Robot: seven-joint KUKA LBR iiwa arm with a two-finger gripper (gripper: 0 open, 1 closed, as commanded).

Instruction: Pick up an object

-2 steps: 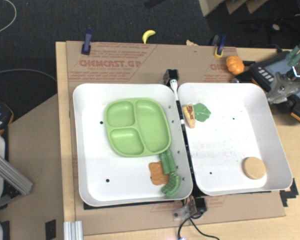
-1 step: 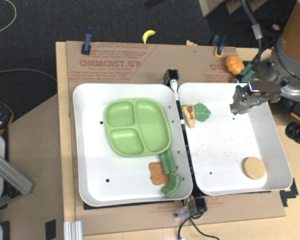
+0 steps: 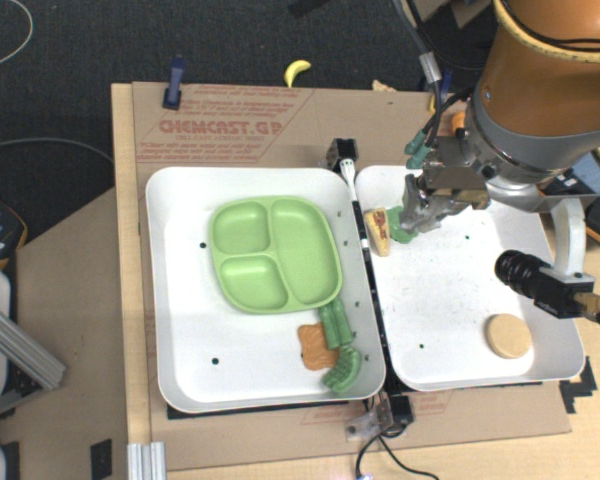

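Where the pincer (image 3: 412,220) hangs, sandwich (image 3: 379,230) just beside.

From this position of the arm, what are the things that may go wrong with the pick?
1. The gripper is low near the left wall of the right bin, close to a small yellowish object and something green beside it. It may push them against the wall instead of lifting one.
2. The two items lie so close together that both may be touched at once.
3. The round tan disc lies apart, an easier target perhaps.
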